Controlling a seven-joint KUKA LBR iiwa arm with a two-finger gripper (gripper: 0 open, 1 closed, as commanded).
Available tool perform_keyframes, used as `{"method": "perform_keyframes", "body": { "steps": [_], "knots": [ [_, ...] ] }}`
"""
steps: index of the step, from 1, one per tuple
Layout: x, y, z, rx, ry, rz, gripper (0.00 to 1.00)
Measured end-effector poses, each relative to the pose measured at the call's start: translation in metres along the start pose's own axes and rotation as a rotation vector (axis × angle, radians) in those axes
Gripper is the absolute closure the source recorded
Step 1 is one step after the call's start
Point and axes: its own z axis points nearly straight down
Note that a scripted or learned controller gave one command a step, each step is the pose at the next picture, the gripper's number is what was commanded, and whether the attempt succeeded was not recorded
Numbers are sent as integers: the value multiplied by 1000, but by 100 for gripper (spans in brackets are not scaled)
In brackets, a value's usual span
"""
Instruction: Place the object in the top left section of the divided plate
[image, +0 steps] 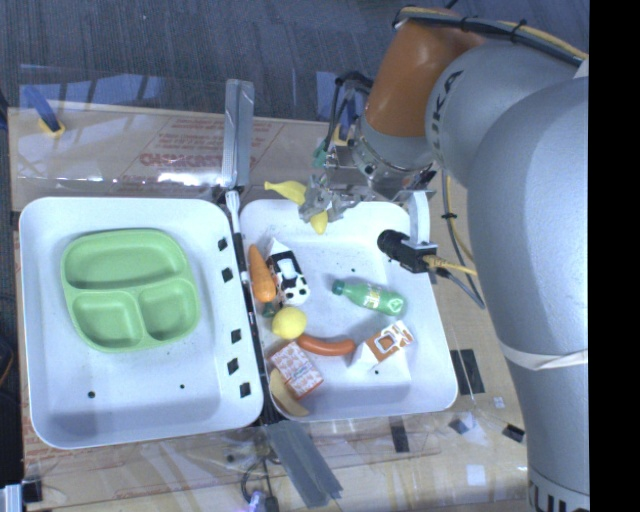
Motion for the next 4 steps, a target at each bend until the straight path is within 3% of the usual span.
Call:
{"method": "perform_keyframes", "body": {
  "steps": [1,2,3,4],
  "knots": [
    [70,-28,42,2,0,340,100],
    [132,-54,42,1,-1,255,100],
    [159,-120,28,-1,-2,-631,100],
    [189,-107,29,-4,-4,-685,100]
  ]
}}
